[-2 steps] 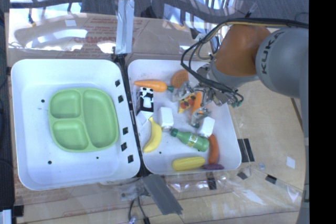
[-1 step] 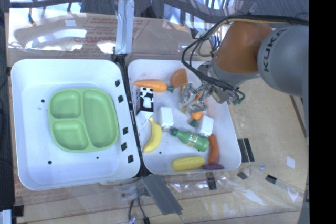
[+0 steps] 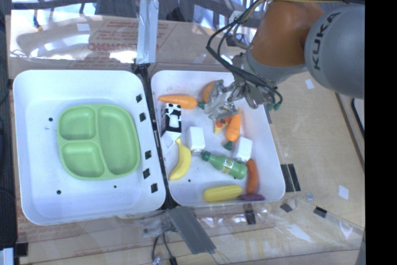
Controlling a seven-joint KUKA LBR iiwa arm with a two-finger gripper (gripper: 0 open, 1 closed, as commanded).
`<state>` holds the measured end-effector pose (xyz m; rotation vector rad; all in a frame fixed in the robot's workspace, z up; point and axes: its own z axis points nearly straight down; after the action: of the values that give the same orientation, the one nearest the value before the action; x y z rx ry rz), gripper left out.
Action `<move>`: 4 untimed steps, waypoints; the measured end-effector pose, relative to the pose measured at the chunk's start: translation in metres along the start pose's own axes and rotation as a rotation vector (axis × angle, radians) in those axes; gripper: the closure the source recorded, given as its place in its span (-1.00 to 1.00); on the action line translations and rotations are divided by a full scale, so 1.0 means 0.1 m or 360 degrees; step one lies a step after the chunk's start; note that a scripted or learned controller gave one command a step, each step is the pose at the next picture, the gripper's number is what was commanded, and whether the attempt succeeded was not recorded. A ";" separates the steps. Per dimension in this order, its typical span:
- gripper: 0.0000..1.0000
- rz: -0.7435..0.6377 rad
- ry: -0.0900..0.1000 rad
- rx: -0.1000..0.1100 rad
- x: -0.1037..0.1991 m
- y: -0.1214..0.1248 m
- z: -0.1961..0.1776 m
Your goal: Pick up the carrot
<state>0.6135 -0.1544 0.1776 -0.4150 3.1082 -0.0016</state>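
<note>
My pincer (image 3: 222, 105) hangs low in the upper part of the right bin (image 3: 273, 139), and I cannot tell whether it is released or clenched. There are two carrots here. One carrot (image 3: 178, 100) lies flat near the bin's upper left, well clear of me, pointing left toward the divider. A second carrot (image 3: 233, 127) lies just below my pincer, tilted, its green end down toward a white block (image 3: 244, 148). Whether I touch it I cannot say. An orange rounded piece (image 3: 208, 92) sits just beside my pincer on the upper left. Crowding the lower bin are a white cube (image 3: 196, 138), a green bottle (image 3: 224, 164), a banana (image 3: 181, 161), a corn cob (image 3: 223, 193), a reddish sausage-shaped piece (image 3: 252, 175) and a black-and-white tag (image 3: 172, 117) by the left wall. The left bin (image 3: 31, 102) holds a green divided plate (image 3: 98, 141), well apart from all this.
</note>
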 end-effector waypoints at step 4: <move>1.00 0.0335 -0.0002 0.0001 -0.39 0.06 -0.28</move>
<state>0.6495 -0.1380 0.2057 -0.0864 3.1333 -0.0013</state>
